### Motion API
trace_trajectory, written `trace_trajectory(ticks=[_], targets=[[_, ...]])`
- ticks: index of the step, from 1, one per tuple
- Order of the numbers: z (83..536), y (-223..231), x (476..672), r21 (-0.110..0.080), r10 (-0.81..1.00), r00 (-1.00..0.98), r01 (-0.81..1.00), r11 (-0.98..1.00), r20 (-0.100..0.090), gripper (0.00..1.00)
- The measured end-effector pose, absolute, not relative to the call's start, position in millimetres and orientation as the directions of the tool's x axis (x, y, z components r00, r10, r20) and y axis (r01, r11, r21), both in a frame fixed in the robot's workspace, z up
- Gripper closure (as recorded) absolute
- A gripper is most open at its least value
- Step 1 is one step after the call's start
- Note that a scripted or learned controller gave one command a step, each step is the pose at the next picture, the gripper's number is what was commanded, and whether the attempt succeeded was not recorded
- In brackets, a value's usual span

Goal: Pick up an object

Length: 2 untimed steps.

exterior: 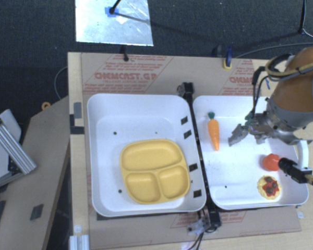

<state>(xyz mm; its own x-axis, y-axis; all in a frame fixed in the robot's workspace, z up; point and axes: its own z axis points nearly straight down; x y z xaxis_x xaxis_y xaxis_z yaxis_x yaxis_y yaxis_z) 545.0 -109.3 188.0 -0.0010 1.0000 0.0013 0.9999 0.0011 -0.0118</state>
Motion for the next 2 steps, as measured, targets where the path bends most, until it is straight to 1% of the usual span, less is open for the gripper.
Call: trace_trajectory(ticks=[1, 2], targets=[[195, -109, 548.1, 0.001, 1.000, -0.004, 1.000, 0.004, 0.000, 0.00], [132, -107, 547.2, -0.004, 1.000, -0.001, 1.000, 0.001, 0.001, 0.00]])
